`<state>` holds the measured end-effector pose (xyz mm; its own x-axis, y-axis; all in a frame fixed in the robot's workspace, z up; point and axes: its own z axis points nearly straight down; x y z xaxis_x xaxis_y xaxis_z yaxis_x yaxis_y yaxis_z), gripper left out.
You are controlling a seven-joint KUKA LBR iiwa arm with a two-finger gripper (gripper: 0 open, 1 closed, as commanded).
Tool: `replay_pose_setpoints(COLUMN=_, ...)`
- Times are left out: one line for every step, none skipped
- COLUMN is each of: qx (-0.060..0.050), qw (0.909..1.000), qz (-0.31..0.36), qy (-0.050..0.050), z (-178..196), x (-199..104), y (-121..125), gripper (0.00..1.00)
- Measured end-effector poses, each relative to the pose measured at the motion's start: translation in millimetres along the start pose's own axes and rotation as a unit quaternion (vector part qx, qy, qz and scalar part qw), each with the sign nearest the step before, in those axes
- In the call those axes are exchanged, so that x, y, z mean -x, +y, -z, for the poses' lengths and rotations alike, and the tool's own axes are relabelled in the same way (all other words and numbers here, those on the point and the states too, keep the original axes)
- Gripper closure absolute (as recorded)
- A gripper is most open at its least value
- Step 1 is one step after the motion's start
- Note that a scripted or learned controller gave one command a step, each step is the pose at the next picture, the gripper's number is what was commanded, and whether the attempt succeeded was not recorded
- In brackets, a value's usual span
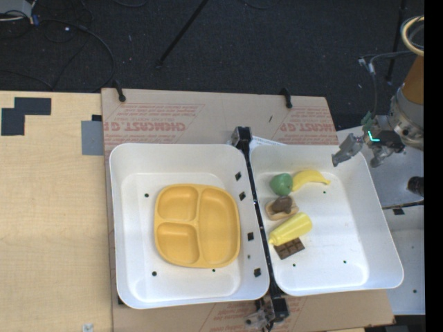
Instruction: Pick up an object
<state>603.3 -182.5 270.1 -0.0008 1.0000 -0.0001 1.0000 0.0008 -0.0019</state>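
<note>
Toys sit bunched in the left part of the right bin (pixel 374 254), close to the divider that separates it from the left bin (pixel 131 185). A green round piece (pixel 281 183) lies touching a yellow banana (pixel 310 178), which stretches off to its right. Just below them is a small brown-and-tan piece (pixel 281 206), then a yellow corn-like piece (pixel 291 229) lying at a slant, and right beside its lower end a dark brown chocolate bar (pixel 290 248). In the left bin a yellow plate (pixel 197 225) with three compartments lies flat, a little right of centre.

The gripper (pixel 360 147) hangs at the upper right corner of the right bin, over its rim and well apart from the toys. It carries nothing: no object is between its grey fingers (pixel 344 152), and whether they are spread or closed cannot be told from this angle (they blur together against the pale bench). A small teal light glows on the wrist just above it. The arm (pixel 414 88), with its orange band, comes in from the right edge. Both bins rest on a cardboard sheet (pixel 208 116) printed with red lettering.
</note>
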Motion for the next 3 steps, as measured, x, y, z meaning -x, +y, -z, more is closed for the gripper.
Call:
replay_pose_setpoints(qx=0.000, qw=1.0000, qz=0.000, qy=0.000, z=0.3, x=0.0, y=0.1, gripper=0.00)
replay_pose_setpoints(qx=-0.002, qw=1.0000, qz=0.000, qy=0.000, z=-42.7, x=1.3, y=0.6, gripper=0.00)
replay_pose_setpoints(qx=-0.003, qw=1.0000, qz=0.000, qy=0.001, z=-102.5, x=8.9, y=-4.0, gripper=0.00)
